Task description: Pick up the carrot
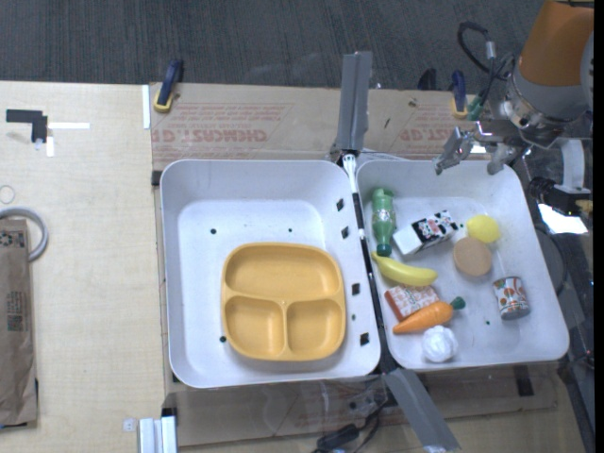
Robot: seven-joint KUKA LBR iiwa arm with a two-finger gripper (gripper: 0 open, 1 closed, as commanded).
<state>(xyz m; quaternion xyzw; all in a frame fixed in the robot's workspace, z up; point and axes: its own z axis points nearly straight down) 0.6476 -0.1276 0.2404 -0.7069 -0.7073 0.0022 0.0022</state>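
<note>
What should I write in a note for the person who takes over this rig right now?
Tool: open, holding nothing, above the far rim of the right bin.
Carrot: lies in the right bin, near side, between the red packet and the white ball; the banana is just beyond.
Left bin: holds the yellow tray.
Done: nothing, the carrot is untouched.
Left: bring the tool over the carrot, descend, grasp, lift.
</note>
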